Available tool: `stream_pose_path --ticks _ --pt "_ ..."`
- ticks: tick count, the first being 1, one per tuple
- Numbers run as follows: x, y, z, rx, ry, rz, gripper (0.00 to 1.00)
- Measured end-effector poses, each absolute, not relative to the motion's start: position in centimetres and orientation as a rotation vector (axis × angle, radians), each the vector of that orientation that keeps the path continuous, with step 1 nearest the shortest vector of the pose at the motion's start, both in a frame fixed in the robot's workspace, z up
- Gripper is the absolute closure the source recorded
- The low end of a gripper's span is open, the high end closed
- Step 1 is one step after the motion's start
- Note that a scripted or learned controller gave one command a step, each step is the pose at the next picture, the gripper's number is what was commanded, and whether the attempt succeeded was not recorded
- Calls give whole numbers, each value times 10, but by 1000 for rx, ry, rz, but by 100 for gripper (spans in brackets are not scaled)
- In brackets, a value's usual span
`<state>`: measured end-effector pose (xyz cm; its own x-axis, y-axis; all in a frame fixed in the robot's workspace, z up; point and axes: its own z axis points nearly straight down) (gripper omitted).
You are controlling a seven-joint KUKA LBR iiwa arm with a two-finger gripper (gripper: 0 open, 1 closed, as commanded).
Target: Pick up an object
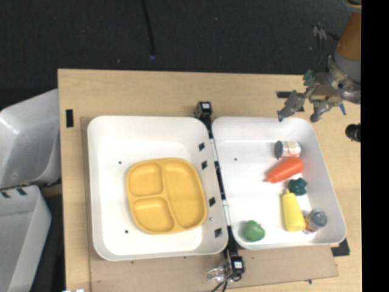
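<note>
The arm is cut off by the right edge of the view, so that little more than its wrist and the tool (302, 109) is seen, above the far right corner of the right bin (243, 140). The tool's two fingers are spread wide, with nothing between them.

Several small things are hard to make out. A small jar (287, 149) with a grey lid is seen lying on its side in the far part of the right bin. Just in front of it an orange carrot (283, 170) lies at a slant. A small dark green piece (296, 186) is seen beside the carrot's thick end, just beyond the top of a yellow bottle (292, 210) that lies lengthwise. At the bottle's near right a small round item (315, 219), grey and reddish, is too blurred to be named. A green pepper (253, 230) rests near the bin's near left corner.

In the left bin (109, 224) a yellow divided plate (165, 195) with three compartments is held near the middle; nothing is seen in its compartments.

Both bins are carried side by side on the light wooden worktop (152, 90).
</note>
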<state>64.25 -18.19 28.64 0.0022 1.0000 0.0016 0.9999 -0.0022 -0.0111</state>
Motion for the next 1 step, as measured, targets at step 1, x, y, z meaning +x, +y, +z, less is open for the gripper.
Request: stream_pose_path --ticks 1 --pt "644 -181 295 -2222 -2223 -2 0"
